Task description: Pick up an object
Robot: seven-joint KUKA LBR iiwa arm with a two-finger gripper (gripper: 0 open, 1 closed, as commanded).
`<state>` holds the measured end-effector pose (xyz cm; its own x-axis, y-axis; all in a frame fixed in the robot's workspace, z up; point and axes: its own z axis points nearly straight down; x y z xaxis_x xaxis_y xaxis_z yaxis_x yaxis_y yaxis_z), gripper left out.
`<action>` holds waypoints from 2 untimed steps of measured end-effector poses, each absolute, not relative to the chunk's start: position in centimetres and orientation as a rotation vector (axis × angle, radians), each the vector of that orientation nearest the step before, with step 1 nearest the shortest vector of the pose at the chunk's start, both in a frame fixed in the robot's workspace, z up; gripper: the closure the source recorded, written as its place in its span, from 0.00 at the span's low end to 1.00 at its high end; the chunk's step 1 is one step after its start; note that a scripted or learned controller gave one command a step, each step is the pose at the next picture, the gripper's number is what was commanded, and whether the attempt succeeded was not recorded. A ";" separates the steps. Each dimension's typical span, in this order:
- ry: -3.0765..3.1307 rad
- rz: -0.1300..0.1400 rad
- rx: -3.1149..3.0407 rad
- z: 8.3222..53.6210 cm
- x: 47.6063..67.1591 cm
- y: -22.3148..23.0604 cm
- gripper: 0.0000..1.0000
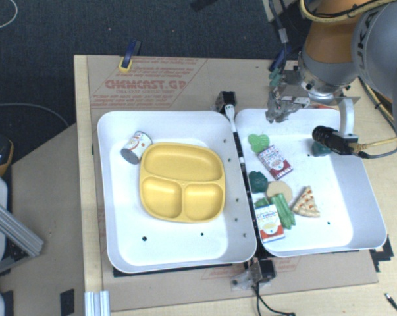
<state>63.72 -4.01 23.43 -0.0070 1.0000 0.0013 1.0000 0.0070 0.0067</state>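
Note:
My gripper [278, 114] hangs over the far left corner of the right bin [356, 196], with nothing seen in it. Just in front of it lie a light green leafy toy [258, 141] and a red-and-white packet [274, 162]. Further forward along the bin's left side are a dark green piece [256, 180], a beige round piece [280, 191], green beans [282, 210] and a small red-and-white carton [269, 222]. A pizza slice [306, 203] lies near the bin's middle. A teal object [320, 149] sits at the far right.
The left bin [112, 196] holds a yellow divided plate [182, 180] and a small tipped can [136, 146] at its far left. A black fitting with a cable [331, 139] juts out beside the teal object. A ridge [241, 170] separates the bins.

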 end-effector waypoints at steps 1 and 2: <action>2.220 0.001 2.218 21.9 64.7 -4.9 1.00; 2.220 0.004 2.217 23.0 64.3 -4.2 1.00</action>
<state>64.29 -4.25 22.98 -0.0012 1.0000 -0.0012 1.0000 0.0012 0.0046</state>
